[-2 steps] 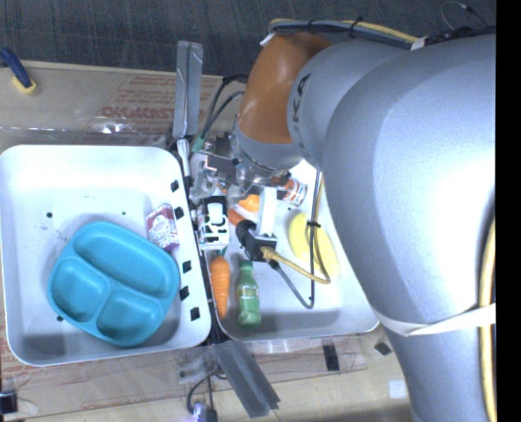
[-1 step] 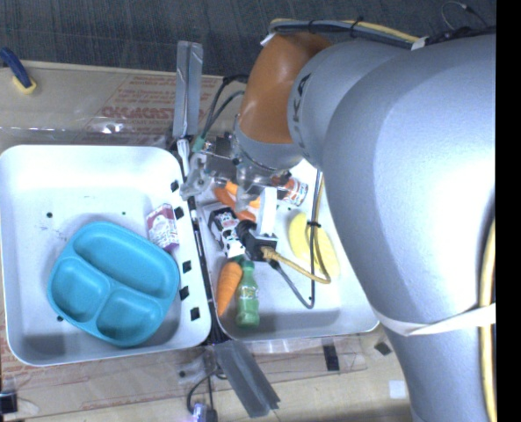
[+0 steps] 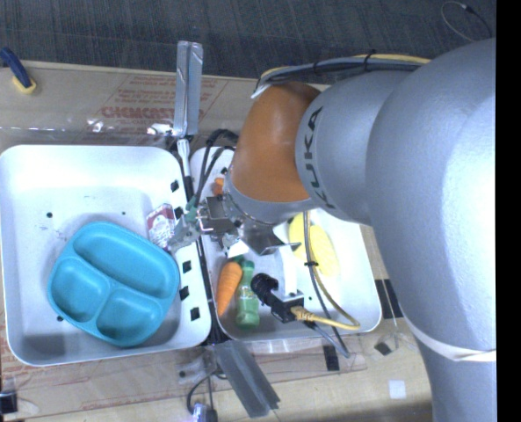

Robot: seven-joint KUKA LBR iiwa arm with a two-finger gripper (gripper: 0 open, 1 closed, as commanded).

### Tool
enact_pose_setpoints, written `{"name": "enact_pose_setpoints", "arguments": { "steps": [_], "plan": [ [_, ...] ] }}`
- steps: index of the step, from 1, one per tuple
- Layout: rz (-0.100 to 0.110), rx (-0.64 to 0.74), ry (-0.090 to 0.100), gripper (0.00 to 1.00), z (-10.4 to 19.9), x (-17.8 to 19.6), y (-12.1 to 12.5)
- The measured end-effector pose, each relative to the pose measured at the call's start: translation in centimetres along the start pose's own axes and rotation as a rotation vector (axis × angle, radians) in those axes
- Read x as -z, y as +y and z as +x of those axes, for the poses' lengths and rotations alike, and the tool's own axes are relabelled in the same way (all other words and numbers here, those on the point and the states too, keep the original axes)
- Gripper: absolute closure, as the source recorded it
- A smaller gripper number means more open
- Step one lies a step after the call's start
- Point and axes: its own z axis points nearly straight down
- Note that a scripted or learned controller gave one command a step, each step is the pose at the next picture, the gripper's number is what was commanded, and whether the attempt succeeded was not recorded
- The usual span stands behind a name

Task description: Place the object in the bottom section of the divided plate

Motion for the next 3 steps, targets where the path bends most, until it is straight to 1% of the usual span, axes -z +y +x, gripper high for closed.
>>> {"name": "enact_pose_setpoints", "arguments": {
  "steps": [1,2,3],
  "plan": [
    [-0.001,0.300,0.000,0.00,-6.9,0.0,-4.5],
    [-0.002,0.305,-0.001,1.00,-6.9,0.9,-4.4],
    [-0.003,0.439,-0.002,1.00,5.0,2.3,-2.1]
  ]
}}
